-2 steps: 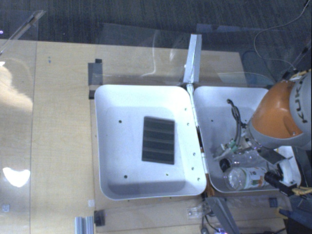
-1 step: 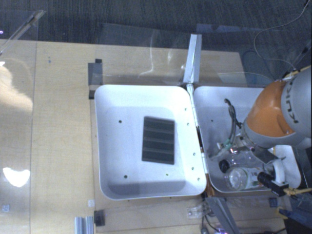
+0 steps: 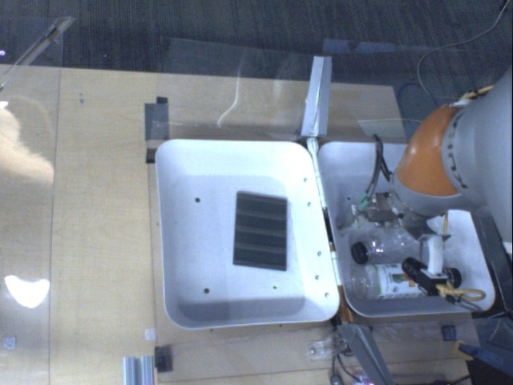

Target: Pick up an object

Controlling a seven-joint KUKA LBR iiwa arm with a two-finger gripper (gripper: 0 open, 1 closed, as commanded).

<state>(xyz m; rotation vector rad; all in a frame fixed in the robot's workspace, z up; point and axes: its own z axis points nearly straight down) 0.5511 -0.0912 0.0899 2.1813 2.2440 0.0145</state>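
In the left bin [image 3: 184, 175], a dark ribbed rectangular block [image 3: 260, 229] lies flat near the middle. In the right bin [image 3: 345, 167], a clear plastic bottle with a black cap [image 3: 378, 251] lies on its side. Just in front of it is a pale container with a green label [image 3: 390, 282]. A small white object [image 3: 434, 253] sits to the right of the bottle. My gripper [image 3: 373, 212] hangs low over the right bin, directly behind the clear bottle. The wrist hides its tips.
The grey arm with its orange band [image 3: 429, 159] covers the back right of the right bin. A metal divider [image 3: 317, 103] rises between the bins at the rear. Pale wooden bench [image 3: 80, 215] spreads to the left.
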